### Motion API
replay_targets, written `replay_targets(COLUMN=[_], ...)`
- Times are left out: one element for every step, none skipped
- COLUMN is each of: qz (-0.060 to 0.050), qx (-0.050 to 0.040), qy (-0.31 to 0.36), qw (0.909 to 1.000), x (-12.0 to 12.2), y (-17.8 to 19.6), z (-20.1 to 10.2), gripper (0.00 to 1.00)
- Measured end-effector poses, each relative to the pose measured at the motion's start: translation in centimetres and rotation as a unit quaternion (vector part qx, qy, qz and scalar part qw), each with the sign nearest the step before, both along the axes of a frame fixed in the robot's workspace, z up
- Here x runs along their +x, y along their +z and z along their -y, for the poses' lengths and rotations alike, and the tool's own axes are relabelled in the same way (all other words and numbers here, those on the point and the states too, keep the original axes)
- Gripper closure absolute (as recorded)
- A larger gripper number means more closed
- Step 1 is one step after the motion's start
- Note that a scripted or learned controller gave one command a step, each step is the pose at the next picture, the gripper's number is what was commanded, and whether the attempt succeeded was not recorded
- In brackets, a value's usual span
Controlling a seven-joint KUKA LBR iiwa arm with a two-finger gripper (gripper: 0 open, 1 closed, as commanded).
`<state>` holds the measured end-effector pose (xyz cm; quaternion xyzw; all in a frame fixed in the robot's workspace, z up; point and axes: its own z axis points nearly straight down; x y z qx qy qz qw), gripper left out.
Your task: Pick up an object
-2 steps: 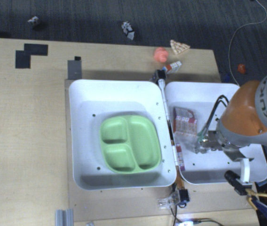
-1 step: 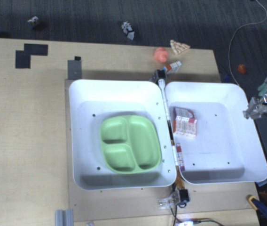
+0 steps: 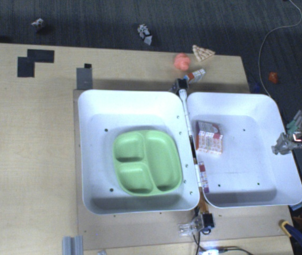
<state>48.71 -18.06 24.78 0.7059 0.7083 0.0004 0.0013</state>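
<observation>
- Dark carpet borders a pale wooden surface [image 3: 28, 158] bearing two white bins.
- At the right bin [image 3: 246, 116]'s right rim, the gripper [image 3: 286, 142] hovers; whether its fingers are parted I cannot tell.
- Left of the fingers, well apart, a small red-and-white packet [image 3: 209, 138] lies on the right bin's floor.
- Farther left, a green divided tray [image 3: 147, 162] sits in the left bin [image 3: 95, 142].

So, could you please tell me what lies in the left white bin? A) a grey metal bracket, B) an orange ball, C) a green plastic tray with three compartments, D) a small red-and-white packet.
C: the green plastic three-compartment tray lies on the floor of the left white bin, while the small red-and-white packet lies in the right white bin.
</observation>
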Motion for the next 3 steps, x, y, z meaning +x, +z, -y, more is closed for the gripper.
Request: replay_targets(qz=[0.001, 0.001, 0.001], qx=[0.0002, 0.0006, 0.0008], qy=[0.001, 0.001, 0.001], qw=[1.0, 1.0, 1.0], x=[0.1, 0.1, 0.1], y=[0.7, 0.2, -1.5], z=[-2.0, -4.1, -9.7], gripper=[1.0, 1.0, 1.0])
